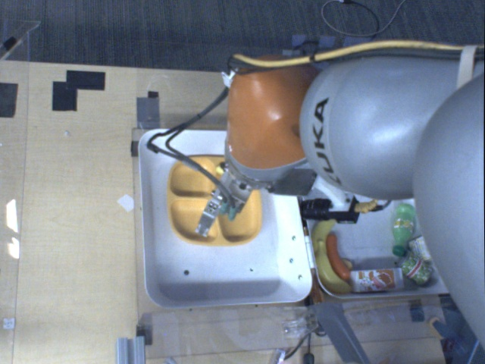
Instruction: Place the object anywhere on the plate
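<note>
The arm (394, 120), a smooth grey casing with a glossy orange band, bulks nearest the camera and fills the right and centre of the frame. Below the band, the gripper (216, 212) reaches down over the yellow plate (186, 203), left of centre. A small green object (231, 209) sits at the fingers, low over the plate's right half; whether the claw pinches it or has let go, I cannot tell, nor whether it touches the plate.

The plate looks like moulded plastic, rounded-square and split into shallow compartments. It lies in the left white bin (227, 279), whose matte floor is bare toward the lower edge. The right bin (322, 287), at lower right, holds a banana (327, 252), a reddish sausage-like piece (340, 264), a green bottle (404, 226) and a labelled packet (377, 279).

By my reading, this is the placing step: next comes a clean release and a straight lift clear.
</note>
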### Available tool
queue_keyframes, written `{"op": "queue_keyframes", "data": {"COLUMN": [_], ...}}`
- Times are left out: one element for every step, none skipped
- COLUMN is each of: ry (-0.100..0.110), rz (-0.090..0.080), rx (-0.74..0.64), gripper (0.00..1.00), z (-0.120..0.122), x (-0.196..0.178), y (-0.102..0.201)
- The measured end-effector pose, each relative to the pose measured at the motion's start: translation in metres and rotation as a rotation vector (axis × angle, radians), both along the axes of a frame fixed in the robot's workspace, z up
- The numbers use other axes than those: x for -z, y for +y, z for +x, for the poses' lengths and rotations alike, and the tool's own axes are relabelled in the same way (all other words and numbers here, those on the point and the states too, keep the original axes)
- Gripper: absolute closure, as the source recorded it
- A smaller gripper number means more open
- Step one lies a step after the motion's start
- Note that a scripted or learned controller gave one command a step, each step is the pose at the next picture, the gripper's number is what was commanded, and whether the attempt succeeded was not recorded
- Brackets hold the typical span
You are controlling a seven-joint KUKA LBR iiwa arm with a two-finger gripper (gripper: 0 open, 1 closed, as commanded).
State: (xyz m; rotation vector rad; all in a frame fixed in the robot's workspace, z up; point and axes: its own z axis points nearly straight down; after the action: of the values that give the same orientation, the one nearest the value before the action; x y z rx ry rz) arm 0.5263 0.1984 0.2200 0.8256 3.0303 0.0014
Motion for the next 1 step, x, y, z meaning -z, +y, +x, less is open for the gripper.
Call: {"op": "queue_keyframes", "data": {"ry": [-0.004], "rz": [0.000], "rx": [0.023], "gripper": [0.00], "z": [-0.0077], "x": [-0.0960], "y": [-0.0680]}}
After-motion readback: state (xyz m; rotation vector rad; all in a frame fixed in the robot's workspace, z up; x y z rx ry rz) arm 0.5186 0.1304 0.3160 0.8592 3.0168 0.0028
